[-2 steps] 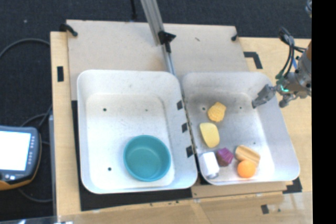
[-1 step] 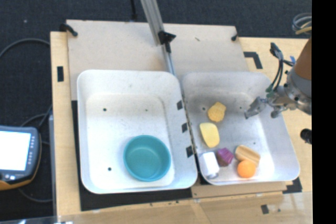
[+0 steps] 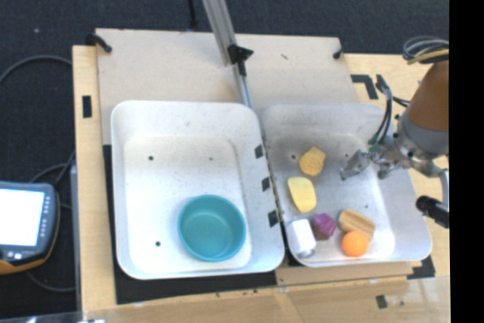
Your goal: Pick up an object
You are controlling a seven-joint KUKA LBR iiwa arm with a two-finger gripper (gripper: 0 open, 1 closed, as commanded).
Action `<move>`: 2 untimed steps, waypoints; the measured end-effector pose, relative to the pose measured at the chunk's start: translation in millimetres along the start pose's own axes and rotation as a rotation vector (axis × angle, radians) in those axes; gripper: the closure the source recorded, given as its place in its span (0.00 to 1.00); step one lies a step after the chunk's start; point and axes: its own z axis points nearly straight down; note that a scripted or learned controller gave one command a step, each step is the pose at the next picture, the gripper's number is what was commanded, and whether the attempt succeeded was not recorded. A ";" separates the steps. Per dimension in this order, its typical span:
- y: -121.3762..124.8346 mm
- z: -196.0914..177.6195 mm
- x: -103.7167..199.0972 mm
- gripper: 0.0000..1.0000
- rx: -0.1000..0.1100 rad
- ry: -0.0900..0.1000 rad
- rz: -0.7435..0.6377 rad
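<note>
The right bin [image 3: 393,238] holds several small objects. A yellow ridged piece [image 3: 312,161] lies near its middle, with a pale yellow block [image 3: 302,194] just below it. Along the front wall sit a white cylinder [image 3: 303,236], a purple piece [image 3: 324,225], a tan loaf-shaped piece [image 3: 356,222] and an orange ball [image 3: 355,243]. My gripper [image 3: 365,169] hangs over the right half of this bin, to the right of the yellow ridged piece. It is open, with nothing between its fingers.
The left bin [image 3: 136,125] contains a teal bowl [image 3: 212,228] at its front right. A metal pole [image 3: 215,4] slants up from the back edge between the bins. A handheld screen [image 3: 23,223] lies off the bench at far left.
</note>
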 end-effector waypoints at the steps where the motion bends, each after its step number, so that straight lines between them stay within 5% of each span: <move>1: -0.1 40.2 -1.3 0.00 -0.002 -0.001 0.001; 2: 1.1 26.9 -2.3 1.00 -0.008 -0.002 0.004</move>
